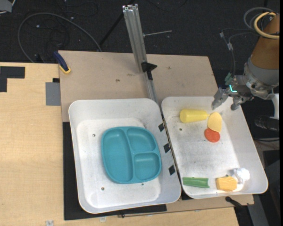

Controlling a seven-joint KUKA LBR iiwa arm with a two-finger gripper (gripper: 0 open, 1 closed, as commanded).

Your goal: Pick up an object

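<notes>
Claw (228, 99): hovering above the upper right corner of the right bin (254, 173), two dark fingers spread apart, nothing between them. Arm (264, 55): grey, orange band above the wrist, entering from the right. Right bin contents, candidates for pickup: yellow cylinder (193, 115) lying on its side near the top edge, to the left of and below the claw; pale yellow rounded piece (215, 121) just beside it, touching or nearly touching an orange-red round piece (212, 135) directly below; green strip (195, 182) flat near the bottom edge; orange-yellow block (227, 184) just beside a small white item (241, 175) in the lower right corner. Left bin (80, 121): teal divided plate (130, 154), three compartments, nothing in them. Surface (23, 140): light wood at left, brown board behind the bins, aluminium post (134, 36) upright at rear. Risks, as judged: descent from present position likely to strike the bin rim or bare floor, being offset from every item; yellow cylinder prone to roll from a one-sided touch; paired yellow and red pieces too close for a clean single grip, one liable to be shoved aside; green strip too flat for secure purchase.
</notes>
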